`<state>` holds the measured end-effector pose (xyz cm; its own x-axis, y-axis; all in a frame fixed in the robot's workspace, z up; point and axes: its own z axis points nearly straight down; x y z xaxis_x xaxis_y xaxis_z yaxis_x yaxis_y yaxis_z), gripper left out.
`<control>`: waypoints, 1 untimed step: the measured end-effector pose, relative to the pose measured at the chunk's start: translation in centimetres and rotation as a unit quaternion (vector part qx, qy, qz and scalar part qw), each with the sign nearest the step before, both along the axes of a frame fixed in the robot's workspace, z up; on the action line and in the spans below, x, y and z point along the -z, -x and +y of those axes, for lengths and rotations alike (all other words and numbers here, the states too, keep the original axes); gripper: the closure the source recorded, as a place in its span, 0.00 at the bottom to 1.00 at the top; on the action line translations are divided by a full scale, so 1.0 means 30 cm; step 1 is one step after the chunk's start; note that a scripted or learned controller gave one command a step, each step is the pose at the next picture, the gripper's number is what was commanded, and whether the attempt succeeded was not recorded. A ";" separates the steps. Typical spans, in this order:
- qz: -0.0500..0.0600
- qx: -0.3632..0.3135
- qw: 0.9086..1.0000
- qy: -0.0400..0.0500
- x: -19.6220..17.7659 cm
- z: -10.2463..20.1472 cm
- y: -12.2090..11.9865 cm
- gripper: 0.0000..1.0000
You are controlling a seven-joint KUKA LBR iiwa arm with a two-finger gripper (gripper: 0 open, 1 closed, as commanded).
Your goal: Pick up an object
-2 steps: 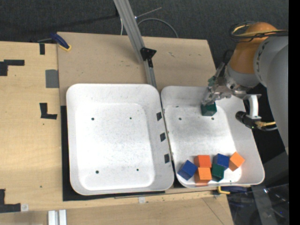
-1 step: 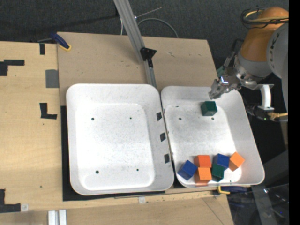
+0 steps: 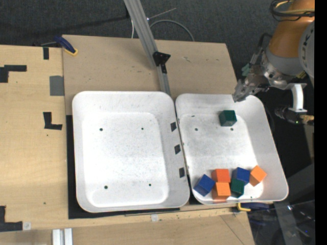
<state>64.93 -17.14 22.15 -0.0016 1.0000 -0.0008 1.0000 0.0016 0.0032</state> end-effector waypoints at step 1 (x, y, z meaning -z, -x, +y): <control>0.002 -0.002 1.000 -0.001 -0.028 0.156 -0.007 1.00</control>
<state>65.15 -12.45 23.00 -0.0055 1.0000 0.0013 1.0000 0.0055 -0.0002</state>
